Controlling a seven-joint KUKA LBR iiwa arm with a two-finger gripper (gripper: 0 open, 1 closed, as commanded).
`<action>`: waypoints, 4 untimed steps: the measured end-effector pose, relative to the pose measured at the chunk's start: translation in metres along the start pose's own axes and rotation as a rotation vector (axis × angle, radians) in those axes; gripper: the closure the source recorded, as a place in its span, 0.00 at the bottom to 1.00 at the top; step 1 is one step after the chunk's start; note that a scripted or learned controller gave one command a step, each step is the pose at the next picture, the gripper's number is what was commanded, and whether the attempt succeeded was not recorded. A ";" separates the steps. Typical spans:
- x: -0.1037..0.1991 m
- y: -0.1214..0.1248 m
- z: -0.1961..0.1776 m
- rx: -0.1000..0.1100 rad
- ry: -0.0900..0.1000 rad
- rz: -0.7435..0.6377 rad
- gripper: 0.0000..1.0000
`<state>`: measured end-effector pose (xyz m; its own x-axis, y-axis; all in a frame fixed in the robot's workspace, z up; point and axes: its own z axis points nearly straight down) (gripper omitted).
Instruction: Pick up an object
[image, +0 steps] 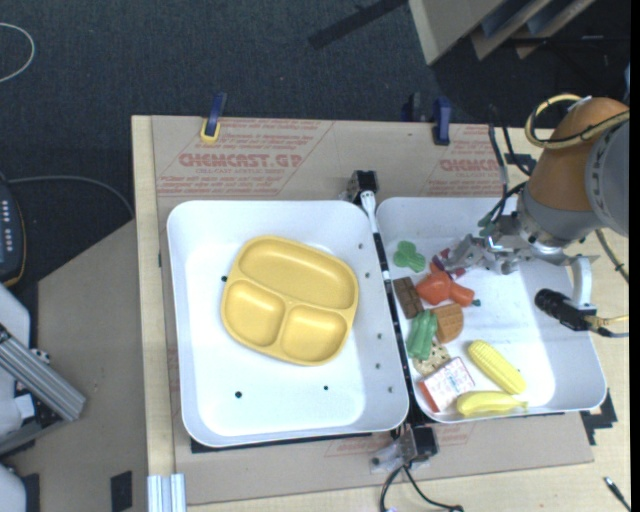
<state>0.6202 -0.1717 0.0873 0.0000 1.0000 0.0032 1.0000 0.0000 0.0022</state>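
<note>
From here I see the arm coming in over the back right of the right bin; the gripper hangs low over the back of that bin, tilted towards the divider; I cannot tell whether it is open or closed, since the tip blurs into the clutter under it.

Everything there is to pick lies in the right bin, crowded along its left wall and front. The red piece lies just in front of the gripper tip and looks nearest to it; whether they touch I cannot tell. The green piece sits just left of the tip, near the divider; the brown bar lies against the red piece's left side, close to the wall. In front of these the green pod and the bun lie side by side, touching; a cracker is tucked below the pod. Towards the front the box, the corn and the banana bunch together; the banana lies against the front rim.

The left bin bears a yellow plate, well apart from the gripper.
</note>
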 end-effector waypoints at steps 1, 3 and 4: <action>0.000 0.003 -0.016 -0.011 -0.003 -0.003 1.00; -0.003 -0.008 -0.127 -0.005 -0.006 0.001 1.00; -0.003 -0.007 -0.139 -0.002 -0.005 0.000 1.00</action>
<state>0.6130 -0.1753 0.2262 -0.0005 1.0000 -0.0014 1.0000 0.0005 0.0043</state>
